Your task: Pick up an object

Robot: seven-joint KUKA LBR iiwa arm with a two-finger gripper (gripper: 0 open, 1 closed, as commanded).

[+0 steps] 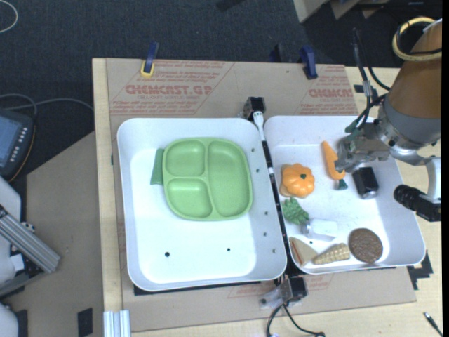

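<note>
Nothing is lifted yet — the gripper (349, 161) hangs low in the right bin (393, 135) beside the carrot (329, 157), which lies on the bin floor; whether its grip is wide or narrow I cannot tell — the grasp remains

bins: two, left (133, 209) and right (400, 220);
plate (208, 178): one;
pumpkin (297, 180): one;
carrot (330, 158): one;
broccoli (295, 211): one;
cookie (366, 245): one;
cone (332, 255): one

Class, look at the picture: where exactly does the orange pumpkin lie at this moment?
The orange pumpkin lies in the right bin, near its left wall, with the green broccoli piece just below it and the carrot up to its right.
</note>
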